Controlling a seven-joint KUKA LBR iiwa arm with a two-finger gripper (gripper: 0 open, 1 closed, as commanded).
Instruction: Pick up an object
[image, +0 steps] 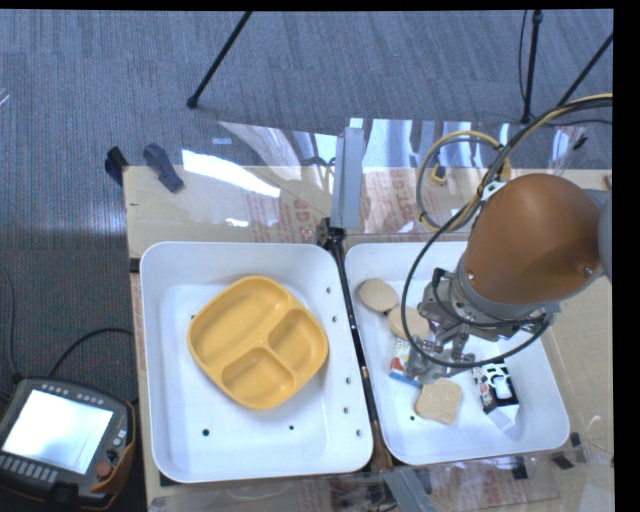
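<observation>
The arm's orange wrist band (530, 240) hangs over the right bin (545, 435). Below it the gripper (438, 358) reaches down among the objects near the bin's middle. A round tan cookie-like piece (377, 295) lies at the bin's upper left, and a second tan piece (405, 322) sits partly under the gripper. Just below the gripper rests a square tan cracker-like piece (438, 401). A small red, white and blue packet (402, 368) sits to the gripper's left. To the right is a black and white packet (496, 388).
The left bin (170, 440) holds a yellow divided plate (258, 341). Cables loop above the arm near the right bin's far edge (450, 190). A teach pendant (62, 435) lies on the floor at lower left.
</observation>
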